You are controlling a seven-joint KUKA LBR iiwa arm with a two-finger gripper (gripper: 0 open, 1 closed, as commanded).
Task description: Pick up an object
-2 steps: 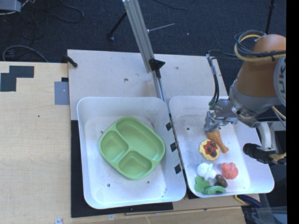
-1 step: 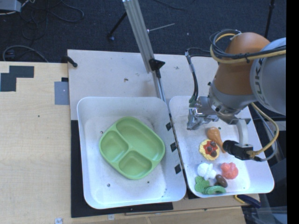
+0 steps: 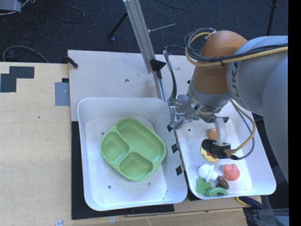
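Nearest the camera is a small heap of toy food: a green leafy piece (image 3: 207, 188), a brown piece (image 3: 222, 182) touching it, a white lump (image 3: 206, 171) and a red piece (image 3: 231, 172). All lie to the right of the green divided plate (image 3: 133, 148) and nearer the camera than it, in the right-hand white bin (image 3: 263, 185). A yellow-and-orange piece (image 3: 209, 153) sits just beyond them, partly hidden.

The plate lies flat in the left-hand bin (image 3: 89, 173) on the counter (image 3: 33, 149). The jaws hang just right of the plate's far right corner, over the seam between the bins. Whether they are open or closed cannot be told, and nothing is seen in them.

The red piece looks the best candidate. It stands slightly apart from the heap, it is probably light, and it is rounded and smooth, so it may slip unless taken across its middle. The plate is stiff and wide and offers only its rim.
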